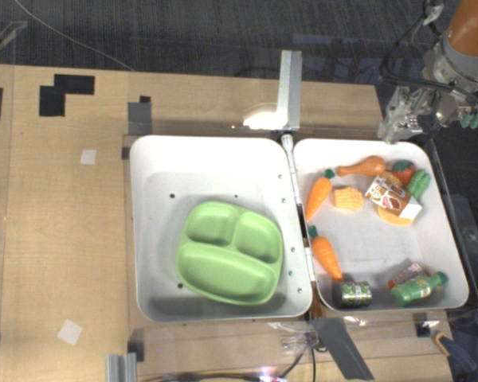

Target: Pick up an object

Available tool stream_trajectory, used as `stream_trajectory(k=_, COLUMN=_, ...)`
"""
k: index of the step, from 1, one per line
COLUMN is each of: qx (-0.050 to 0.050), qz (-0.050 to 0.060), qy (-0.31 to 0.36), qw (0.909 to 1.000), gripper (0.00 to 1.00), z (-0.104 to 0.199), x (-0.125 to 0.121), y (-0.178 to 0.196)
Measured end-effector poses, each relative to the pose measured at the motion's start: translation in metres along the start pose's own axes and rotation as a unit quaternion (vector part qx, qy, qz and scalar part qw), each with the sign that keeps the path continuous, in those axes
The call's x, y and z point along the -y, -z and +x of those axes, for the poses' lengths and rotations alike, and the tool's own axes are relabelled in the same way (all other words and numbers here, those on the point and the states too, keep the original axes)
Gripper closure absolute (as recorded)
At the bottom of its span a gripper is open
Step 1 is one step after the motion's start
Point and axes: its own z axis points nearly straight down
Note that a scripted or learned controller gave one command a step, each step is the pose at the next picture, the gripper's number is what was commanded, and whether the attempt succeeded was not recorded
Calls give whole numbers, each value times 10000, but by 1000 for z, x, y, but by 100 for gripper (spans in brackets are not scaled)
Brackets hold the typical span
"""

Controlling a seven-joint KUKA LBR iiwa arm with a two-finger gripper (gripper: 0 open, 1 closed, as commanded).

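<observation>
The right bin (440,213) holds toy food: two orange carrots (318,196) (327,256), a chicken drumstick (363,166), a yellow waffle piece (348,200), a small printed box (389,195) on an orange slice, a red and green vegetable (410,175), a tin can (354,294) and a green bottle (417,288). My gripper (401,120) hangs above the far rim of this bin, beyond the drumstick, with nothing between its fingers.
The left bin (151,181) carries a green divided plate (229,252). A metal post (289,94) rises at the far end between the bins. Cables trail by the arm at the top right.
</observation>
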Motion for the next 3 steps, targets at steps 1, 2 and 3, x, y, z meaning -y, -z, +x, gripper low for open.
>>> stream_trajectory(k=1, qx=59, qz=5, qy=10, qw=10000, gripper=100, z=-3, x=-1, y=14)
stream_trajectory(k=2, qx=-70, qz=-9, qy=1023, qw=9947, gripper=100, z=-10, x=68, y=6)
stream_trajectory(k=3, qx=3, qz=6, qy=1039, qw=9946, gripper=100, z=-14, x=66, y=21)
